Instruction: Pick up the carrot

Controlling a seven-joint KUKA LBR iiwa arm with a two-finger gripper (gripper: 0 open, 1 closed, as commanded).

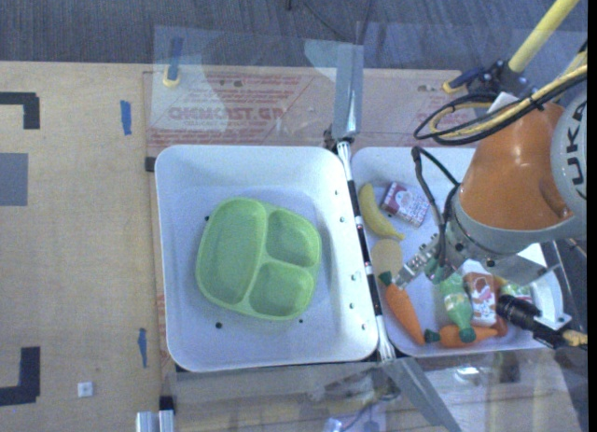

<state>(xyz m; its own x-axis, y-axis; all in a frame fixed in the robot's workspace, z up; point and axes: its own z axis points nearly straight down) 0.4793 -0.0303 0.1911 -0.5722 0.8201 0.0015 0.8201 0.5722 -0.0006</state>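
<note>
Orange carrot [403, 313] lying by the left wall of the right bin [378, 167], near its front-left corner, tip toward the front edge. Gripper [422, 262] hovering just above its leafy end; released or clenched, cannot tell. Likely risks: closing on the pale round item [385, 255] or banana [376, 211] crowded beside, jamming against the wall, or taking the second orange piece [464, 335] instead.

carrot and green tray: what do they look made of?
Carrot: likely molded plastic toy, smooth uniform orange, slight sheen, green tip. Green tray: looks like plastic, matte lime, rounded molded compartments, soft highlights. Can't rule out silicone for either from this view.
</note>
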